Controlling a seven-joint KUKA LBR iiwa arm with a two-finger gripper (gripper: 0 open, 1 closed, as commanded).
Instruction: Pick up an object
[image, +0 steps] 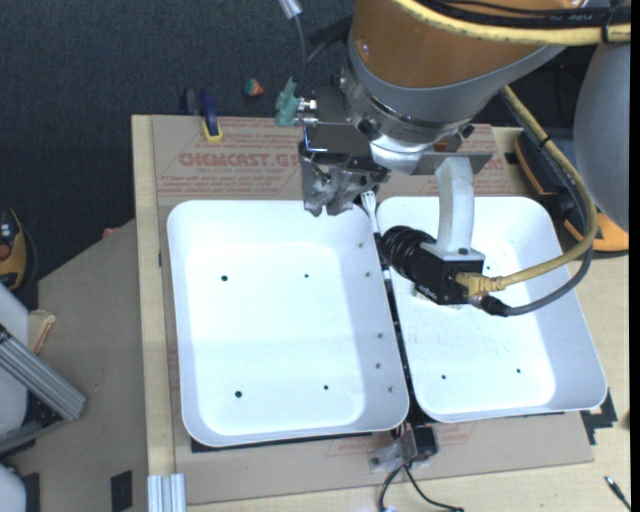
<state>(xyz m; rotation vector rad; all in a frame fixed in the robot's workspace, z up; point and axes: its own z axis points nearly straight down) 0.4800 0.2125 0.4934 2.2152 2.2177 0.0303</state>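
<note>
1. The arm (440, 50) reaches in from the upper right, with its grey body and orange band over the far edge of the bench (250, 160).
2. The gripper (335, 192) hangs at the far rim of the left bin (190, 300), close to that bin's far right corner and just beside the wall it shares with the right bin (570, 340).
3. The gripper is a tangle of grey metal seen from above. Whether it is open or closed cannot be told, nor whether it holds anything.
4. The object to be picked up cannot be made out, so its place cannot be told.
5. A white bracket (457, 215) runs down from the wrist to a black unit (425, 265), which hangs over the far left part of the right bin.
6. A yellow cable (540, 268) leaves the black unit and curves off to the right.
7. The left bin's floor shows four small dark dots (225, 279).
8. A blue and yellow clamp (210, 120) sits at the bench's far edge, well apart from the gripper.
</note>
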